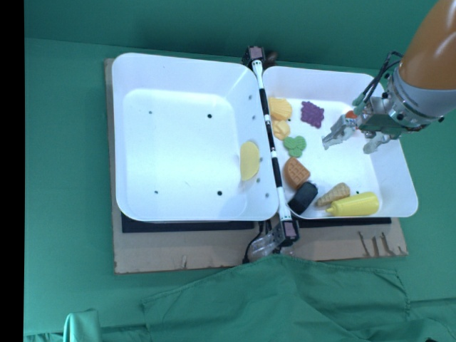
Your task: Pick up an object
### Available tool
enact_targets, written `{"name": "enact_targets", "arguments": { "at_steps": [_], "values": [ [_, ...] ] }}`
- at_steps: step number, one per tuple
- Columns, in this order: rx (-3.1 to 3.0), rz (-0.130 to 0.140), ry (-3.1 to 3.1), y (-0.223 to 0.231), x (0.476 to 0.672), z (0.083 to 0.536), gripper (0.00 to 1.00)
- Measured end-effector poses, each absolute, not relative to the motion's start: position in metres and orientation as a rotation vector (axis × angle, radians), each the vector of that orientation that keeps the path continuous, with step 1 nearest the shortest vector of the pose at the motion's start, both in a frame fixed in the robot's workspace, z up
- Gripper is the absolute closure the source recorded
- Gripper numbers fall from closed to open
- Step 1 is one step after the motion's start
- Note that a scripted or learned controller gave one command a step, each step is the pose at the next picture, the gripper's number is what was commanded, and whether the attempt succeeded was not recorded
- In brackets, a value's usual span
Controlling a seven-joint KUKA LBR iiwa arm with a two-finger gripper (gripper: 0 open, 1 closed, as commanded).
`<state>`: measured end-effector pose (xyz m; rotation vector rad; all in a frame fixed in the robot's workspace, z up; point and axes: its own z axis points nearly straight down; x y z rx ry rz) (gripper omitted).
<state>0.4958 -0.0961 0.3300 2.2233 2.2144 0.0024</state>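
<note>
My gripper hangs over the right part of the right bin, its fingers spread open with nothing between them. To its left lie a purple grape bunch, a green piece and two yellow pieces by the divider. Nearer the front are an orange piece, a black piece, a tan cone and a yellow bottle. A yellow slice leans on the right wall of the left bin.
The bins sit side by side on cardboard over green cloth. A black and white bar runs along the seam between them. Folded green fabric lies in front.
</note>
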Motion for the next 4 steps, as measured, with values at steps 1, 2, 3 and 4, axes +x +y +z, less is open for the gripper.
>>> {"name": "enact_targets", "arguments": {
  "at_steps": [1,2,3,4],
  "values": [
    [2.232,-0.008,2.22,-0.098,0.494,0.225,0.0],
    [2.224,0.002,2.216,-0.098,0.496,0.231,0.0],
    [2.224,0.002,2.216,-0.098,0.496,0.231,0.0],
    [2.216,0.008,2.214,-0.099,0.579,0.238,0.0]
  ]
}}
